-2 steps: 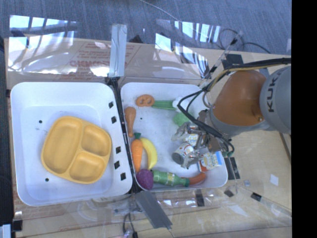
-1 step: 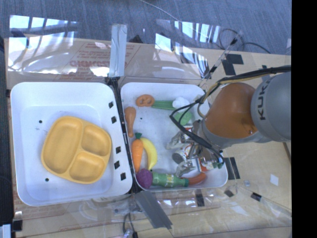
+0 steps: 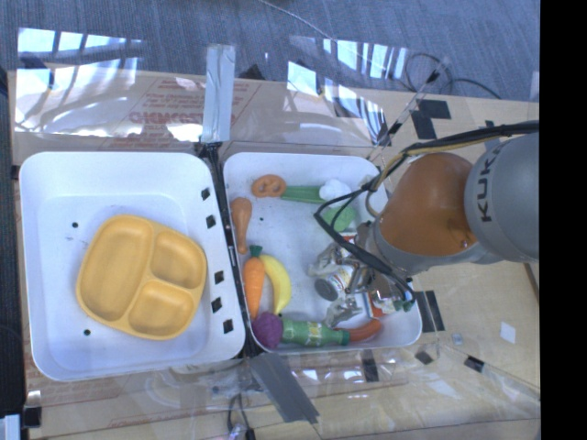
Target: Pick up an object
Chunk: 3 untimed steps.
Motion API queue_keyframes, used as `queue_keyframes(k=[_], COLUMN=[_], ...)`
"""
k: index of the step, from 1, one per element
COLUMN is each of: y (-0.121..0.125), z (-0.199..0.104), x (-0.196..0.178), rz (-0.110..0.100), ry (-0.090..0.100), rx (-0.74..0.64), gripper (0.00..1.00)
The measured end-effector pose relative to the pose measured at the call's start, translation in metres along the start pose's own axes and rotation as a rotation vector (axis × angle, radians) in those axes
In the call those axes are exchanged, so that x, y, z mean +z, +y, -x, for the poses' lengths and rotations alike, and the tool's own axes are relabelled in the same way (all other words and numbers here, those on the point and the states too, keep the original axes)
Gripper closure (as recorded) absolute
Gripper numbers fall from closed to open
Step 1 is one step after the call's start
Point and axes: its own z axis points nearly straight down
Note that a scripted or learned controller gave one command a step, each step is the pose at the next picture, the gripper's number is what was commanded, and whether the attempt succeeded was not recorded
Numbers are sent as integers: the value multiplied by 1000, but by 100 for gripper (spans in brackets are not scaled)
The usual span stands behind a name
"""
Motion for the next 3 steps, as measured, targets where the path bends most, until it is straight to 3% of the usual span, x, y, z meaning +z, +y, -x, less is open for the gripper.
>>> queue_keyframes(k=[1, 2, 3], y=[26, 30, 37], z=[-13, -13, -1], x=[-4, -11, -123], rz=[-10, -3, -2], ry=[-16, -10, -5], rx=[-14, -23, 141], gripper=[0, 100, 100])
